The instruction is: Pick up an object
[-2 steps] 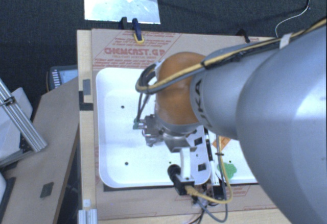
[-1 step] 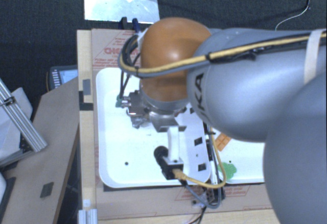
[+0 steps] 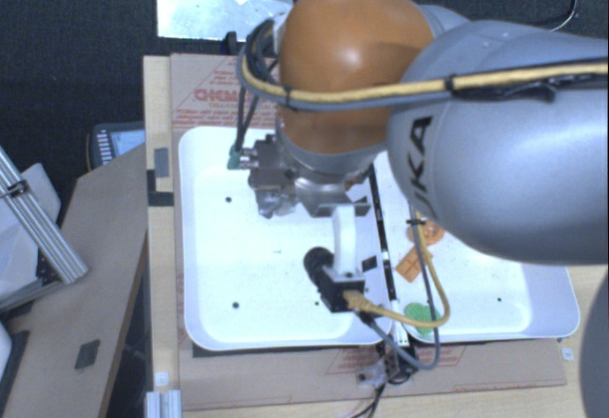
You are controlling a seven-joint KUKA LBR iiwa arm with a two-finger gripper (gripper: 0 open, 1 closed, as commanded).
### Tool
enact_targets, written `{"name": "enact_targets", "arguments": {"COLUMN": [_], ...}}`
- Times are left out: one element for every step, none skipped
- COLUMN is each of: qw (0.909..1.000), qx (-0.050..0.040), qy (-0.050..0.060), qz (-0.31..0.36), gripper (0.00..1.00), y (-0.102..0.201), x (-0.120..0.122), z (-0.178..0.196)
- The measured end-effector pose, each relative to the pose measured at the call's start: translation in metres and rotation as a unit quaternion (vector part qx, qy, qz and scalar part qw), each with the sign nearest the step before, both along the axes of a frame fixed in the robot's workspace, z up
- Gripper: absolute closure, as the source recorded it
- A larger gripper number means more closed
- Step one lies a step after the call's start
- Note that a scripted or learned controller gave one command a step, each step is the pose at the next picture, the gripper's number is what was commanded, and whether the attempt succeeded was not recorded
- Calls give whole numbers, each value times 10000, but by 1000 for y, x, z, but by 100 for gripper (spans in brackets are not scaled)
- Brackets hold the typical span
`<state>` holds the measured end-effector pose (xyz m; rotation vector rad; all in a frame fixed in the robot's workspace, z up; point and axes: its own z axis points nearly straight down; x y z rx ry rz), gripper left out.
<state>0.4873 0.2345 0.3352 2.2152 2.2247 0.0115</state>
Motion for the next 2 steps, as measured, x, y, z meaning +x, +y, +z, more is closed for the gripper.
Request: {"name": "enact_targets", "arguments": {"qw": [10000, 10000], "qx": [-7, -5], "qy": [20, 17], "qz": [18, 40], "gripper": [100, 100], "y": [0, 1], "x": [0, 0], "z": [7, 17]}}
